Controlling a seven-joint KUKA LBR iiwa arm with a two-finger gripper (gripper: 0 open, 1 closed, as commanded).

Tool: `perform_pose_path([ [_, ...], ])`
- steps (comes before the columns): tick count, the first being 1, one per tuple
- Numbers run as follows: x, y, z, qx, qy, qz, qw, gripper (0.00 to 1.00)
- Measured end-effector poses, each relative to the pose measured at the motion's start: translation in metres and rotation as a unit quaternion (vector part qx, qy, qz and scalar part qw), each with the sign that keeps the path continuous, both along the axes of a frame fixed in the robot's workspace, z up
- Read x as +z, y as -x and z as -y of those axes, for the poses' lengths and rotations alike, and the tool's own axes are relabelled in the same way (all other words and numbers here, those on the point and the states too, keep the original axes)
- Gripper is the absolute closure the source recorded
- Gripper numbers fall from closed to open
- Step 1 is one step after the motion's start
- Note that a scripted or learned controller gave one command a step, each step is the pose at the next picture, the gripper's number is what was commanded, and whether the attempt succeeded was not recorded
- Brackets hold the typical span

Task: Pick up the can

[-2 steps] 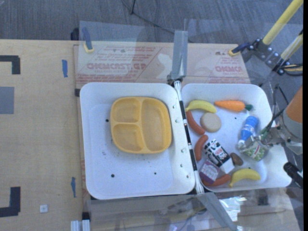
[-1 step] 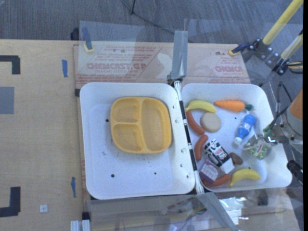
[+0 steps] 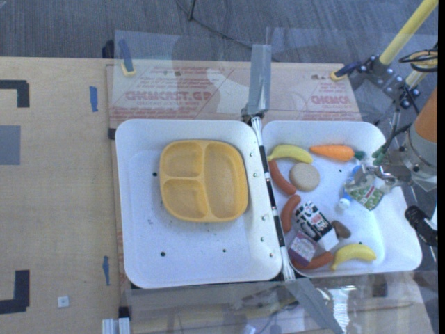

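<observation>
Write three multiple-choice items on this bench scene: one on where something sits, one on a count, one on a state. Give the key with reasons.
1. Where does the yellow divided plate lie?
A. In the left bin
B. In the right bin
C. On the wooden bench outside both bins

2. How many bananas are in the right bin?
A. One
B. Two
C. Four

3. How does the carrot lie?
A. Standing on end
B. Flat on the bin floor near the far wall
C. On the divided plate

Key: 1 A, the plate rests in the left bin. 2 B, one banana lies near the far wall and another banana near the front. 3 B, it lies lengthwise beside the far banana.
</observation>
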State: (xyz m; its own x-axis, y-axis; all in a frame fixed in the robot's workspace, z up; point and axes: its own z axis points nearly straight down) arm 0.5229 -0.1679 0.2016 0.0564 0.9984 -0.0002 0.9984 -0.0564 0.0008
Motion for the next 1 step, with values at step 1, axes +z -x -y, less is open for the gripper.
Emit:
perform_pose_path([
  [1,0.1032,0.0147,-0.0083,-0.053,0.0004,0.0,0.9986,1.0],
])
